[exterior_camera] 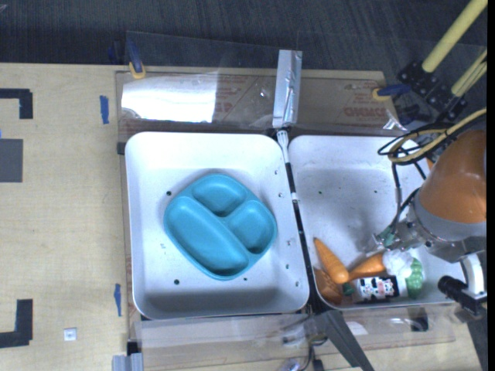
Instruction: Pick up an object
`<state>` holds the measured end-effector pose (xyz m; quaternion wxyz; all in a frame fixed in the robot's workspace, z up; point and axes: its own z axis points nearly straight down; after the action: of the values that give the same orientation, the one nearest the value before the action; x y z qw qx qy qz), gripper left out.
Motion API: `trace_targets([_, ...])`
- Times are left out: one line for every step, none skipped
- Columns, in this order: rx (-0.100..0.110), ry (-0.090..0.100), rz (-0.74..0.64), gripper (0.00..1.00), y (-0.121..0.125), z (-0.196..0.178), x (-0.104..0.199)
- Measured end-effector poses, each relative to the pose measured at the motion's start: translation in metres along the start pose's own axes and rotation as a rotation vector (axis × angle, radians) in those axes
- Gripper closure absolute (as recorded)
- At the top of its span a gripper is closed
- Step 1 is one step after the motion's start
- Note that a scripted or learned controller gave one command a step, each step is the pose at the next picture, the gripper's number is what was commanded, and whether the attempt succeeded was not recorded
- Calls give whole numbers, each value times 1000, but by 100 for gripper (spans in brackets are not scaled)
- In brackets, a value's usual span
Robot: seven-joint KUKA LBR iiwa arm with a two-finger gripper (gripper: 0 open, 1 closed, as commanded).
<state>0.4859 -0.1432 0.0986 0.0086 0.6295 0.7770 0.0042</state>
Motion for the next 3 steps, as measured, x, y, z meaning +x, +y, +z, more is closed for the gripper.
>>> trace_targets([13, 7, 1, 100, 10, -91, 37])
trace_targets([18, 11, -130, 100, 21, -86, 117])
trace_targets([17, 13, -458, 100, 15, -86, 91])
